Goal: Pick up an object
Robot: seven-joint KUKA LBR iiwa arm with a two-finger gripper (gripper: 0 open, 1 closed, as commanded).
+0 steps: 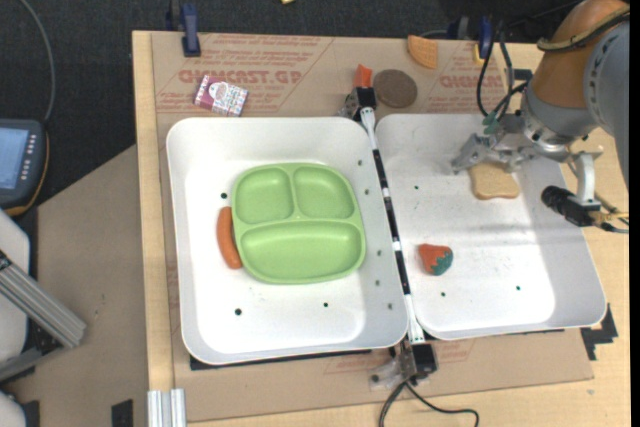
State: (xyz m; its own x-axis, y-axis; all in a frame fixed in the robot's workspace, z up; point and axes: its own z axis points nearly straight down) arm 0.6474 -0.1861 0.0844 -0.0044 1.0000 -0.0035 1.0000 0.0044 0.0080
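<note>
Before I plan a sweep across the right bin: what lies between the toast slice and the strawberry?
Bare white bin floor; the camera view shows nothing between toast slice and strawberry.

green divided plate (298, 223) | orange carrot (228, 237) | tan bread slice (495, 182) | red-and-teal strawberry (435, 258) | white bins (190, 215)

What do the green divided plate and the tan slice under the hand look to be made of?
The green divided plate looks like moulded plastic, matte to satin: uniform colour, soft rounded compartment ridges, faint sheen. The tan slice looks like a toy bread piece, probably plastic or foam: flat, even tan, darker edge; too small to settle which. The hand hovers right over it.
</note>
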